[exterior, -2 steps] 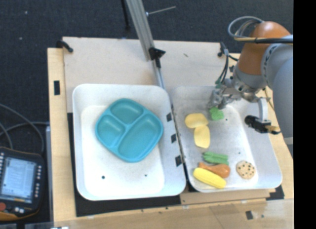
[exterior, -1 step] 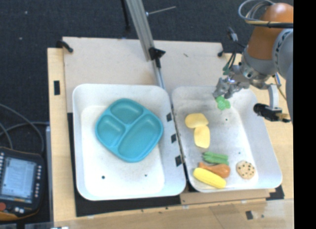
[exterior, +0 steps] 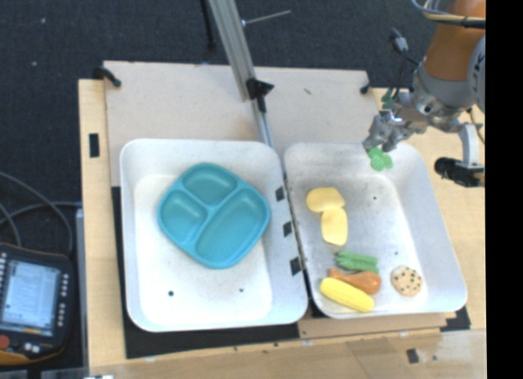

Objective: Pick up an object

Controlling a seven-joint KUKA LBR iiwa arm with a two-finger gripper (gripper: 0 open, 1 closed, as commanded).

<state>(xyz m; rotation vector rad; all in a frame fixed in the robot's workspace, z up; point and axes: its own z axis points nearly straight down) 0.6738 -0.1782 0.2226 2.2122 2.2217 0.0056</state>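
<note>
Reading across the counter [exterior: 98,206] from the left: the left bin [exterior: 135,198] holds one teal divided plate [exterior: 214,214], lying flat and well apart from my work. The right bin [exterior: 433,230] carries the loose pieces. Two pale yellow pieces [exterior: 328,212] lie touching near its middle; toward the near edge a green pod [exterior: 356,260], an orange carrot-like piece [exterior: 359,279] and a yellow corn-like piece [exterior: 346,294] lie packed together, with a speckled cookie [exterior: 406,281] just beside them to the right.

At the bin's far right corner my tool [exterior: 382,142] hangs over the rim, and a small green object [exterior: 380,159] sits directly at its tip. I judge the tool closed narrowly on this piece, since the green shows between the fingertips, though the view is small and coarse here.

By appearance the green object is a light moulded toy, stiff enough not to crush, with a smooth and probably slippery skin. Being small, it offers little margin: a hold across its middle, the narrowest span, should serve best, whereas a pinch near one end may let it pivot or squirt out. Weight should pose no difficulty.
</note>
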